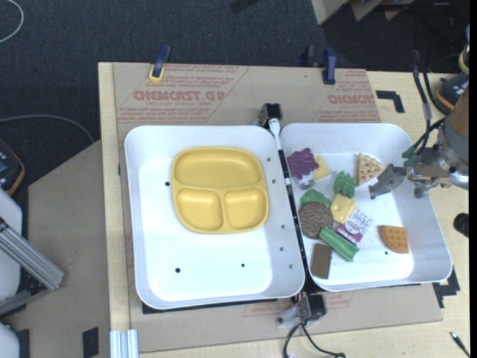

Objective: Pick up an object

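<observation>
The right bin (428, 263) holds several toy foods: purple grapes (301, 161), a pizza slice (367, 168), a green piece (344, 183), a yellow block (343, 207), a round brown patty (315, 217), a green cucumber (339, 243), a brown bar (322, 259) and a waffle (394, 238). My gripper (403, 184) hangs over the bin's right part, just right of the pizza slice and above the waffle. Its fingers stand open with bare bin floor between them.
The left bin (149, 222) carries a yellow three-compartment plate (220, 187). Clamps (157, 66) sit on the cardboard's back edge. The bins' shared rim (287, 200) runs down the middle. A small pink-and-white wrapper (358, 222) lies near the cucumber.
</observation>
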`<state>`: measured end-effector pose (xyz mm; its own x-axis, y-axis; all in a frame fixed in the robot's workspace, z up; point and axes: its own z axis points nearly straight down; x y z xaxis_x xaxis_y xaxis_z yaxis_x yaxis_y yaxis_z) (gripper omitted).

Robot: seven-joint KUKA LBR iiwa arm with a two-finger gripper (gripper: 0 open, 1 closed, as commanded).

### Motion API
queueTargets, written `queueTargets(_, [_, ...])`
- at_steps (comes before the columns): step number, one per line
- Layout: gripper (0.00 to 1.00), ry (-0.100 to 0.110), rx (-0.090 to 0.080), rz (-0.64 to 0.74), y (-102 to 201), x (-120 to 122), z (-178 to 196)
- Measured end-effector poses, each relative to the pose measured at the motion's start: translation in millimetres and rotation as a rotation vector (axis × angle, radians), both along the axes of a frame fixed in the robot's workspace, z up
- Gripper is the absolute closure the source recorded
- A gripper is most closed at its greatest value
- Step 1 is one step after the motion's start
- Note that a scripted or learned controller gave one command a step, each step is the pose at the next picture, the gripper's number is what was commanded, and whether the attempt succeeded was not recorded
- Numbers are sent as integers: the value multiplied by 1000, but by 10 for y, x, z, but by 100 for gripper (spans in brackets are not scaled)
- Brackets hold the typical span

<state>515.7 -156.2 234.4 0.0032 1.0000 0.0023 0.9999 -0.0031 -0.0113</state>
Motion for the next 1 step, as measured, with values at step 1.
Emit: queueTargets(1, [0,-12,-3,3,2,25,57])
